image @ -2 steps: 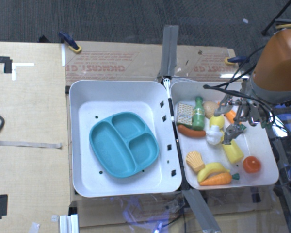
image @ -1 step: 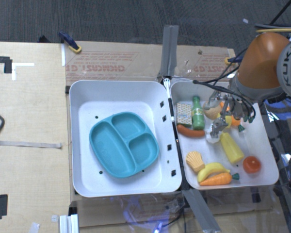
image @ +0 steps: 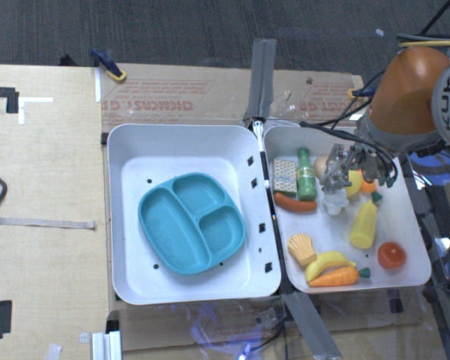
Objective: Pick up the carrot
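The carrot, a smooth orange taper with a green stub at its right end, lies at the near edge of the right bin, touching the curved yellow banana just behind it. The gripper hangs well apart from the carrot, toward the bin's far side, over the toys near the glossy green bottle. Whether its fingers are parted or hold anything cannot be told. A ribbed waffle-textured block sits left of the bottle.
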You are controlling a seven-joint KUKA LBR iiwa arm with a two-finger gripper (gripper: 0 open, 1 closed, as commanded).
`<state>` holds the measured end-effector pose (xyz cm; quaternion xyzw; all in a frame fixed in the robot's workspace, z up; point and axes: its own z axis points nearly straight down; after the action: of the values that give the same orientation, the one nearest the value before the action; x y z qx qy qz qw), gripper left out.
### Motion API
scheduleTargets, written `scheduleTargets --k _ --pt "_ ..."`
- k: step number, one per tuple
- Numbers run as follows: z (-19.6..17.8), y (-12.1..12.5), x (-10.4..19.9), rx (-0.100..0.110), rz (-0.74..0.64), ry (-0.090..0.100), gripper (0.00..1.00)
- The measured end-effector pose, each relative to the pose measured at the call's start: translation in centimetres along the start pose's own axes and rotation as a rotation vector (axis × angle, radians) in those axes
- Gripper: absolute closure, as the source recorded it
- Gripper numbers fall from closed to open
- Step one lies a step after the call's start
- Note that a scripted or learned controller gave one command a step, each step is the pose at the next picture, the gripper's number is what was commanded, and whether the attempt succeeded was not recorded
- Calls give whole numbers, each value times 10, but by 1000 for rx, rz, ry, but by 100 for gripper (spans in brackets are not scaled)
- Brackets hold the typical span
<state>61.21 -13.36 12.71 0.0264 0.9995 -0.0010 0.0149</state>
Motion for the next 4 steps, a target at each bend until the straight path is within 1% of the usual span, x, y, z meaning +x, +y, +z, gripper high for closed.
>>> scheduleTargets --k 1,2,3,4 --pt "33 -63 52 -4 -246 26 100" --pt "22 -63 49 -2 -247 20 100" --pt "22 -63 49 -2 -247 20 0" --pt "33 -83 1 -1 -19 22 0"
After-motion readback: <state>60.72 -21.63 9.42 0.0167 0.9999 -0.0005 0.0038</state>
